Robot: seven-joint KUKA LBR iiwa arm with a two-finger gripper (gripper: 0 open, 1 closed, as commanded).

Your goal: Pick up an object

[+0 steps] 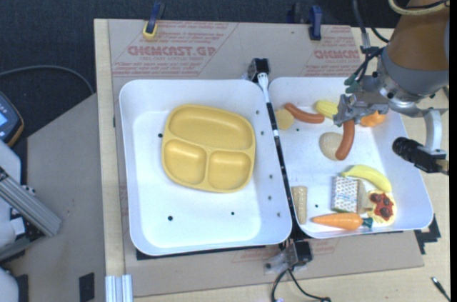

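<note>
The arm's end effector (351, 110), its grip impossible to judge from above, hangs at the right bin's (421, 204) far edge directly over a sausage (345, 141), apparently its chosen pick.

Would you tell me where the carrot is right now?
The carrot lies in the right bin along its near edge, just below the small patterned packet and left of the pizza slice.
</note>
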